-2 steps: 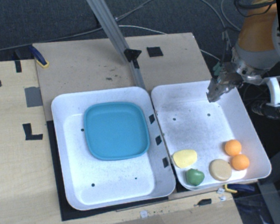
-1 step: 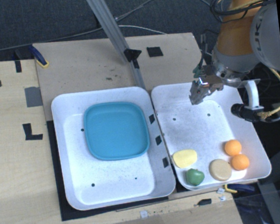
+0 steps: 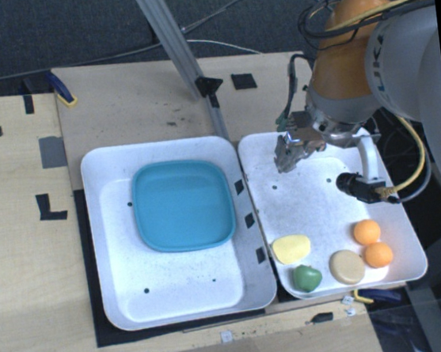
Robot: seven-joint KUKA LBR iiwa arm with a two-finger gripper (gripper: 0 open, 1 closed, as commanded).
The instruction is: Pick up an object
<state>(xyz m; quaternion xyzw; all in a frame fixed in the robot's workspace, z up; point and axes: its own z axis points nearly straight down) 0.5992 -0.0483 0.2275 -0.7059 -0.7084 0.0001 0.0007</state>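
Observation:
My gripper (image 3: 286,157) hangs over the far left part of the right bin (image 3: 319,199), well above its floor, and nothing shows between its fingers. Several small objects lie along the near edge of that bin: a yellow piece (image 3: 291,248), a green piece (image 3: 306,278), a tan round piece (image 3: 347,266) and two orange balls (image 3: 366,231) (image 3: 378,254). All of them rest on the bin floor, well apart from the gripper. The grey arm with its orange band (image 3: 348,44) reaches in from the upper right.
The left bin (image 3: 118,247) holds a blue square plate (image 3: 182,204). A metal pole (image 3: 181,48) slants down toward the gap between the bins. A black cable fitting (image 3: 357,186) sticks out over the right bin. Black tape marks dot the bench.

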